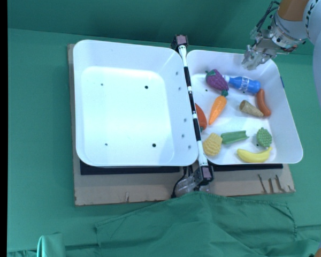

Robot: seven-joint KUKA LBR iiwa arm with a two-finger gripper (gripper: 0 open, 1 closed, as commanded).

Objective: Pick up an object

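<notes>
Two shallow white bins on desk; right bin holds toy foods. End effector hovers over its far edge, grasping nothing, just above blue plastic bottle beside purple grape bunch.

Even, bright overhead light, with only soft, thin shadows under the rims of the two white bins. The white plastic reads close to overexposed, its floor detail washed out. Focus is fair at centre; the green cloth in the foreground looks slightly soft
</notes>
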